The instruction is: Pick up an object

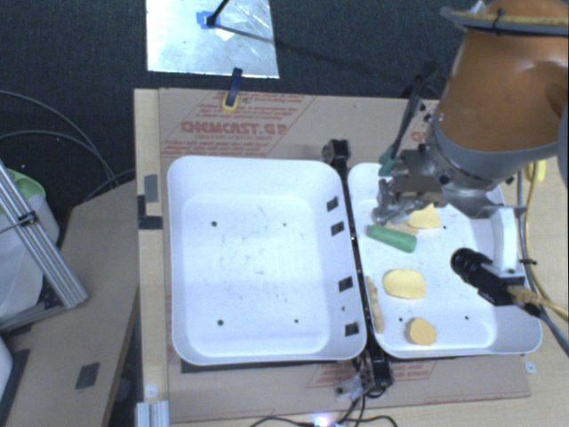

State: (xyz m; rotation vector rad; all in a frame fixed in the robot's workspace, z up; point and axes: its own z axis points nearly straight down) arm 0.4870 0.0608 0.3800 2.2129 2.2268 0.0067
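My gripper (388,210) hangs low over the upper left part of the right bin (511,323). Just below its tip lies a green cylinder (392,237), tilted slightly. A yellow piece (425,217) sits right of the gripper, partly hidden by the wrist. A rounded yellow object (404,283) lies in the bin's middle, and a smaller orange-yellow one (421,331) rests near the front wall. Nothing shows between the fingers.
The left bin (258,256) stands beside the right one, split from it by a dark divider with clips (343,229). A thin pale stick (373,305) lies along the right bin's left wall. Both bins rest on a cardboard sheet (240,123).
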